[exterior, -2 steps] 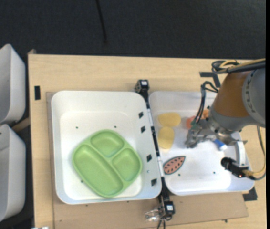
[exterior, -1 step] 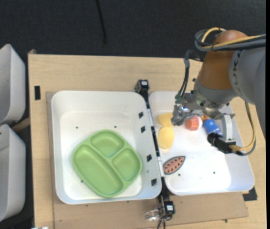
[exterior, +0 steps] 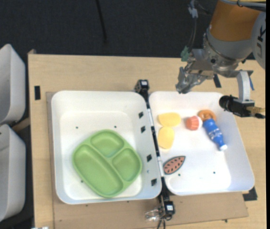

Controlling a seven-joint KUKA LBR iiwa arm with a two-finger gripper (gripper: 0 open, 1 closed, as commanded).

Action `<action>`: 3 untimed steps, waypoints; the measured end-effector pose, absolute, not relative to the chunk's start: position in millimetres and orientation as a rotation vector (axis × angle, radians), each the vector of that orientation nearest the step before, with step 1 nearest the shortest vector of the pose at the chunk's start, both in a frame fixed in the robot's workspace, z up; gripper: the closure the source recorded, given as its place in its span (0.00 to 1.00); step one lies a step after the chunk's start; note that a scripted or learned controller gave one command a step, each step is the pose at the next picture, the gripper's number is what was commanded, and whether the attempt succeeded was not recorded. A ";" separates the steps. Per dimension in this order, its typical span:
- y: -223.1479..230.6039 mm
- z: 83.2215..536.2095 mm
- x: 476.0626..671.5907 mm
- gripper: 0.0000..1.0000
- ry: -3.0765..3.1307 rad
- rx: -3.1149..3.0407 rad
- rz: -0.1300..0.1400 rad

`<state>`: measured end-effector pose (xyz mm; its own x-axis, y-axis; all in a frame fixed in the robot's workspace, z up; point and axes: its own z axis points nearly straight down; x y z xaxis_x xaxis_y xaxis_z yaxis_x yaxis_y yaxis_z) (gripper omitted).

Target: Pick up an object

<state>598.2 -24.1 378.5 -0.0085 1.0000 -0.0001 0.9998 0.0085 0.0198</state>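
Observation:
The right bin [exterior: 230, 175] holds two yellow pieces [exterior: 169, 119] [exterior: 166, 137], a small red piece [exterior: 192, 123], an orange ring-shaped piece [exterior: 206, 114], a blue bottle [exterior: 214, 133] lying on its side, and a flat watermelon-slice piece [exterior: 173, 164]. My gripper [exterior: 184, 86] hangs above the back edge of the right bin, behind the yellow and red pieces. Nothing sits between its fingers.
The left bin [exterior: 61, 128] holds a green divided plate [exterior: 107, 162]. A black clip [exterior: 141, 85] sits at the back of the wall between the bins. A black fixture [exterior: 235, 104] juts over the right bin's far right edge.

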 end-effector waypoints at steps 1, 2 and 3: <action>16.0 503.0 606.3 1.00 2.222 2.204 0.019; 5.5 553.6 631.2 1.00 2.219 2.213 0.005; 8.6 545.9 617.2 1.00 2.220 2.221 -0.005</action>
